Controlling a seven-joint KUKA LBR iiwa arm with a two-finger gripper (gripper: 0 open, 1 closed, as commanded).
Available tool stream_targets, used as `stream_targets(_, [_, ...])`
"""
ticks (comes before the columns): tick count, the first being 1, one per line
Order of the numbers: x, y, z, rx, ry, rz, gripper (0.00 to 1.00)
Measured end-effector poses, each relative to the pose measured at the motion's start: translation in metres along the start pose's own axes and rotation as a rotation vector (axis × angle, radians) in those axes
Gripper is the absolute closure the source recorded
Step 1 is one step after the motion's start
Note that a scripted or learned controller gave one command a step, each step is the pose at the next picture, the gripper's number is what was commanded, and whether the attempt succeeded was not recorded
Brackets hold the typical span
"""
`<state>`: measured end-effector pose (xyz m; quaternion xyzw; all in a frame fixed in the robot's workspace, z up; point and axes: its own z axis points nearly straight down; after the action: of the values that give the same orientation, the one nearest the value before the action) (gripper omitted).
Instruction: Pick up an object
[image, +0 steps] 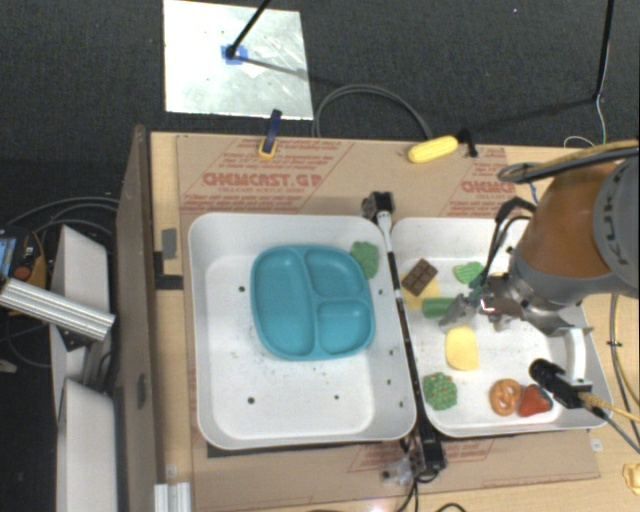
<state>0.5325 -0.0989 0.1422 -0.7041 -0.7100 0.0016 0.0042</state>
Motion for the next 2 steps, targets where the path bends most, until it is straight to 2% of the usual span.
stream_targets(1, [0.013,-0.008,-0.093,-0.018,-0.004,0.002,0.00])
stream_targets(2, [-0.013,0.001,-0.081,-0.011,-0.005,0.008,0.00])
